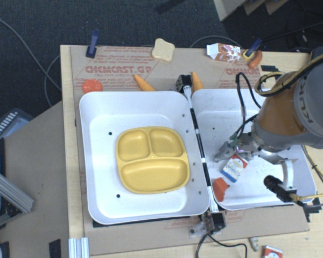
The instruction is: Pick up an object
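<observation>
Where the right bin (215,104) is smooth and white, a small flat carton (233,169) is seen lying, with an orange block (219,188) near it. Just above, the metal gripper (226,150) is hung; its state cannot be told. A yellow three-part tray (151,159) is held in the left bin (97,144).

The grey, orange-banded robot arm (290,112) is cut off by the right edge and hides part of the right shallow white bin (220,104). The end effector (232,149) looks too small and blurred to read.
</observation>
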You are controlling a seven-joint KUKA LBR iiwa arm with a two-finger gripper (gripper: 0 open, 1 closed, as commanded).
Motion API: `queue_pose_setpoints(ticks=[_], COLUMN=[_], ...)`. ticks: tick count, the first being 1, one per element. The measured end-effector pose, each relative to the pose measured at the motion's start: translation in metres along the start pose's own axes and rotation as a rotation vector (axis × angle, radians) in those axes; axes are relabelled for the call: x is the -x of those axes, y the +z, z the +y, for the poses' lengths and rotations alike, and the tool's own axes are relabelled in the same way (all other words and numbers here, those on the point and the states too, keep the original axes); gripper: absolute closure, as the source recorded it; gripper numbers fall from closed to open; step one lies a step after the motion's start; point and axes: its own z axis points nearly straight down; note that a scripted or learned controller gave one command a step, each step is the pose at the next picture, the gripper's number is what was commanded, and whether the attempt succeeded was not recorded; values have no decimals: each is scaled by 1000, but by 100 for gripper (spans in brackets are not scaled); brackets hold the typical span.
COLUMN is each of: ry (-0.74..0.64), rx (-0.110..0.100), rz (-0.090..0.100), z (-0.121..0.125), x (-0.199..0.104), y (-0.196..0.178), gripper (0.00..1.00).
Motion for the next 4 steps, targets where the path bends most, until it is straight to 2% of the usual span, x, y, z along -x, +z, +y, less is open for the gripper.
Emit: queue_pose_setpoints(ticks=[1,3,4], ry=[-1,-1,0], rx=[3,1,5], rz=[-1,0,-4], z=[10,7,47], x=[-10,14,112], y=[0,0,-66], gripper=[0,0,0])
